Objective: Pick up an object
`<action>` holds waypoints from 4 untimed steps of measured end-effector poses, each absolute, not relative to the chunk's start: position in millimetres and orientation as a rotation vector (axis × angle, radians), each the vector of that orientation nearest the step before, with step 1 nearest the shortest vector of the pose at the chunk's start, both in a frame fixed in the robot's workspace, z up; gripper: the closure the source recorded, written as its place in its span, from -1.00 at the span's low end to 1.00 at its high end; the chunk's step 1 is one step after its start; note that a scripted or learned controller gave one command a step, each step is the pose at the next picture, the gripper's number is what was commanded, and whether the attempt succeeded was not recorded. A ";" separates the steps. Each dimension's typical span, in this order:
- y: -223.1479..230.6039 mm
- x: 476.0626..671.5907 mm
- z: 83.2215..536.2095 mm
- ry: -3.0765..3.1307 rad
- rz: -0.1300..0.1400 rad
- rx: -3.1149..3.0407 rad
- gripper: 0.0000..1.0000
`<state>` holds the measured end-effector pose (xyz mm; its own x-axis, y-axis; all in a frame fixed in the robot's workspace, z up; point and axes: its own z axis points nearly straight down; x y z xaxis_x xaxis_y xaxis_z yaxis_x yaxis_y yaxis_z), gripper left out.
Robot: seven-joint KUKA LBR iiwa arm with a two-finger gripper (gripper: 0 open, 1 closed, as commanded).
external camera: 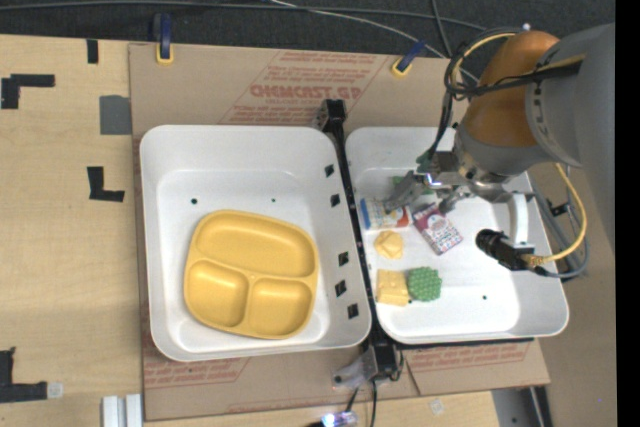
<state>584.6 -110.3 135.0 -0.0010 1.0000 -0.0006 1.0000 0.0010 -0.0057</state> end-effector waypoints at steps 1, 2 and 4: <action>-112.3 587.6 89.7 -2.228 -0.003 -2.226 -1.00; -109.8 591.8 105.1 -2.236 -0.020 -2.229 1.00; -102.7 593.1 210.7 -2.226 -0.004 -2.222 1.00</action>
<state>593.1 -102.7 210.7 -0.0017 1.0000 -0.0009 1.0000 0.0017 0.0044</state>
